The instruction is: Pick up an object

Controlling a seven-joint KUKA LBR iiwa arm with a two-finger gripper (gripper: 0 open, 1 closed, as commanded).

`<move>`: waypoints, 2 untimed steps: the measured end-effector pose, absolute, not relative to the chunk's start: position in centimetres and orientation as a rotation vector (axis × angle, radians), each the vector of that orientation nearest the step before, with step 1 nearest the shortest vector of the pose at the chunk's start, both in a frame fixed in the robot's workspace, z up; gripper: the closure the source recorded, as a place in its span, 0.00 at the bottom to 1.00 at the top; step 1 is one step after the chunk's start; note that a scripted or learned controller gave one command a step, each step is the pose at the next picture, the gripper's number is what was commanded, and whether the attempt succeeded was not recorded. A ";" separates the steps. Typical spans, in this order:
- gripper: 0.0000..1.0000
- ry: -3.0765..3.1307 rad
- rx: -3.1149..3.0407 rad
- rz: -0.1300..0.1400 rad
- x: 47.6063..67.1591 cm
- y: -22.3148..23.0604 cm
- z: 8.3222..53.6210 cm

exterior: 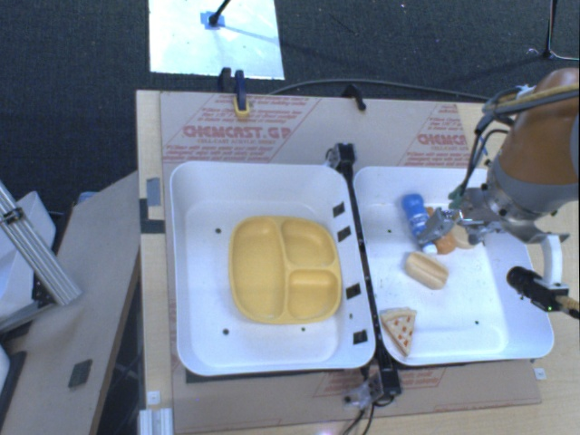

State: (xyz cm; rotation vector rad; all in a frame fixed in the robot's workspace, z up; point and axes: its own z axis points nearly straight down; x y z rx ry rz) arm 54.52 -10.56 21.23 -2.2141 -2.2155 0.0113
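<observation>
The right bin (pixel 507 338) holds a blue bottle-shaped toy (pixel 414 212) at its back left. A small orange item (pixel 448 242) lies just right of the toy. Further forward are a tan bread roll (pixel 426 270) in the middle and a pizza slice (pixel 399 328) at the front left corner. My gripper (pixel 438 224) reaches in from the right and sits low over the spot between the blue toy and the orange item, partly covering both. I see nothing lifted off the bin floor.
The left bin (pixel 204 207) bears a yellow divided plate (pixel 285 268). A black divider with clips (pixel 352 243) runs between the bins. The grey arm with its orange band (pixel 539 152) hangs over the right bin's back right.
</observation>
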 end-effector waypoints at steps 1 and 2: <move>0.00 -2.226 -2.219 -0.001 54.8 -10.5 21.9; 0.00 -2.221 -2.217 0.002 54.5 -10.0 15.7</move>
